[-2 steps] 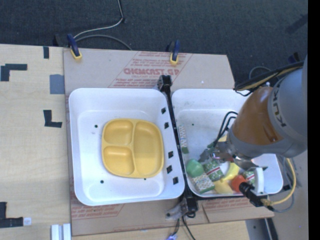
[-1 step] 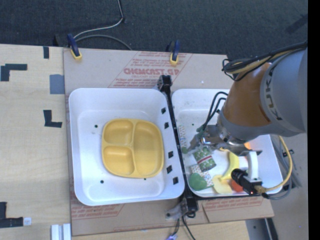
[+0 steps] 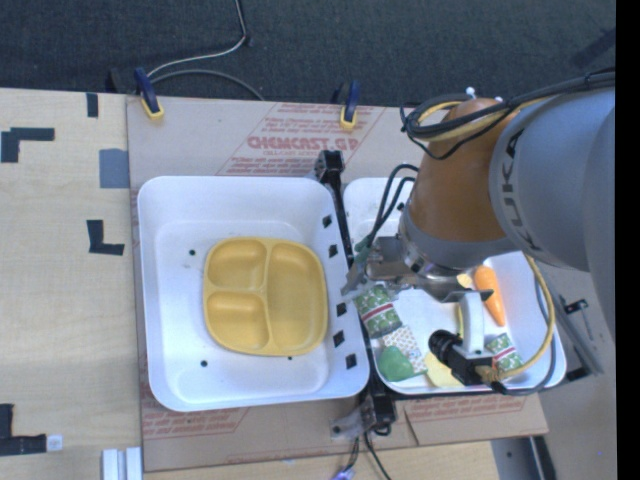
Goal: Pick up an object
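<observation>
My gripper [image 3: 368, 276] hangs low over the left part of the right bin [image 3: 540, 368], close to the wall between the two bins. Just below it in the view lies a small packet with a red, green and white pattern [image 3: 380, 314], touching or nearly touching the gripper's tip. A green rounded object [image 3: 397, 362] and a yellow piece [image 3: 438, 374] lie near the bin's front. An orange carrot-like object [image 3: 489, 294], a pale stick [image 3: 468, 320] and a second patterned packet [image 3: 503, 352] lie to the right. The arm's wrist hides the back of this bin.
The left bin [image 3: 160, 268] holds a yellow divided plate [image 3: 266, 296] at its middle. A black strip [image 3: 338, 230] runs along the wall between the bins. Two clamps [image 3: 349, 118] hold the cardboard at the bench's back edge.
</observation>
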You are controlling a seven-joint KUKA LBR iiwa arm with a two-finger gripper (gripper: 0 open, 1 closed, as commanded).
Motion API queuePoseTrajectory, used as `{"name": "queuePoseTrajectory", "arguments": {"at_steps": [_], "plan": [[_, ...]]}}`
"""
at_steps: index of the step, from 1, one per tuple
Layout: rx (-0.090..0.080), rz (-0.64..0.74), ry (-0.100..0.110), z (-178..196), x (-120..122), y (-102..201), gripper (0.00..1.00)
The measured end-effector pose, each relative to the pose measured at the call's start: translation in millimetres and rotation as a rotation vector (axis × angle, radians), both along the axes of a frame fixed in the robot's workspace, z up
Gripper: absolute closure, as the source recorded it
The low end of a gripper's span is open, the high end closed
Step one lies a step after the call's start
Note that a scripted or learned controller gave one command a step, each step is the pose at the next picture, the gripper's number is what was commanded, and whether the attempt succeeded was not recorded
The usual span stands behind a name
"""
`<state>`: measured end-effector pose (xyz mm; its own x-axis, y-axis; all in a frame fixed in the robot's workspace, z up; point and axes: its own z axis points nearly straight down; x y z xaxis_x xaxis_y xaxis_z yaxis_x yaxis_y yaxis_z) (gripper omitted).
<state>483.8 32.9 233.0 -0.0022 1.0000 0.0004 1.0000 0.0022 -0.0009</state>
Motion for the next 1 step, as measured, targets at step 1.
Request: {"name": "queuePoseTrajectory", "arguments": {"at_steps": [1], "plan": [[-0.001,0.0,0.002,-35.8,54.3,70.2,1.0]]}}
